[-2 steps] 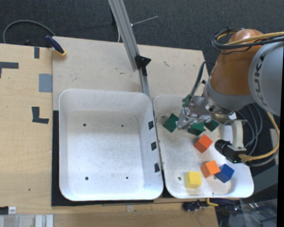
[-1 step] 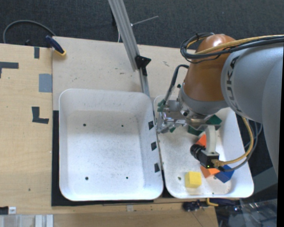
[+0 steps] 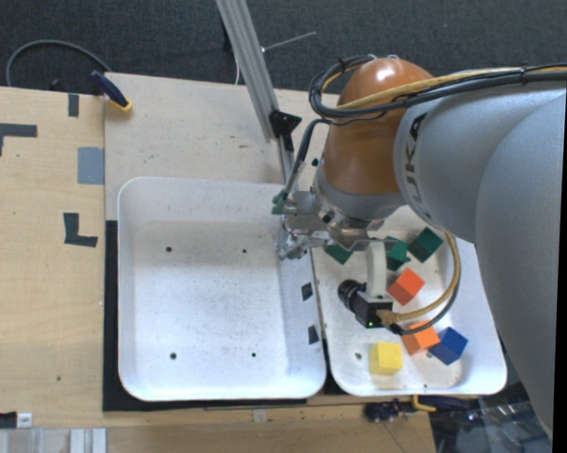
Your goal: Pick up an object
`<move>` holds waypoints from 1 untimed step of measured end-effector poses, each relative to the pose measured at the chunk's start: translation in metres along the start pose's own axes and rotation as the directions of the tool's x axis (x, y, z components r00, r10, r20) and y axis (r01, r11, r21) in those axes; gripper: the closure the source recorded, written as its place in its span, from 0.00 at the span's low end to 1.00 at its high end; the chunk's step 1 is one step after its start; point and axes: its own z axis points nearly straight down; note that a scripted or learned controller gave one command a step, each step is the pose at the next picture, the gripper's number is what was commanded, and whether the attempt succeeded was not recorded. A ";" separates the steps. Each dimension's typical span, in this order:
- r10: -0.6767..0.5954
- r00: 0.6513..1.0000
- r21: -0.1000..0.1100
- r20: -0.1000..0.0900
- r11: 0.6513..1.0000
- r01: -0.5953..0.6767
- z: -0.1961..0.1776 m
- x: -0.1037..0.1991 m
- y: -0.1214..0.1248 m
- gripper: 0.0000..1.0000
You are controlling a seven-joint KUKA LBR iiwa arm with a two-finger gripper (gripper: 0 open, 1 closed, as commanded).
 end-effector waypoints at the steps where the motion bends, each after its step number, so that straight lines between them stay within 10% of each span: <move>1: 0.004 1.000 0.001 0.002 1.000 -0.004 0.004 0.016 0.000 1.00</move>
